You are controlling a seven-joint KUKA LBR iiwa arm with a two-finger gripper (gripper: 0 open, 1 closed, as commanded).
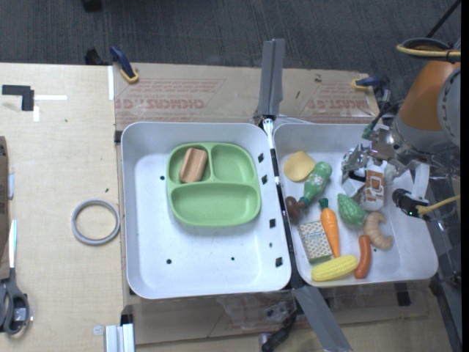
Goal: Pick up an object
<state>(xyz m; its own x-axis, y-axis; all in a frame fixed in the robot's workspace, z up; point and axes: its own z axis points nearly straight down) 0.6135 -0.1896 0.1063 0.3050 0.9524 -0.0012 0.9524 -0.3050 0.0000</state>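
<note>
Right bin [421,266], nearest edge: a yellow corn [335,269] is laid flat, with a red chili [363,256] touching its right end. Just behind the corn, a small green box [316,240] is seen, with a carrot [330,229] alongside it on its right, tip pointing near. A beige ginger piece [377,229] is placed right of the carrot, close to the chili. Further back, a green vegetable [350,210] is found between the carrot and the ginger. A brown item [294,207] is set against the bin's left wall, touching the base of a green bottle [315,183] that is tilted up to the right. A yellow chip [298,166] is lying just behind the bottle.

A white carton [374,188] with an orange label is located at mid-right of this bin, upright or nearly so, directly under the gripper [372,169]. Whether the carton is grasped or the gripper is released cannot be told; the hardware is cluttered there. The orange band [429,94] of the arm is seen behind it at the right.

Left bin [146,262]: a green plate [216,207] with three compartments is placed in the far half; a tan bun [193,164] is held in its far-left compartment.

On the bench to the left, a tape ring [96,221] and scissors [13,303] are noted, well apart from the bins.
</note>
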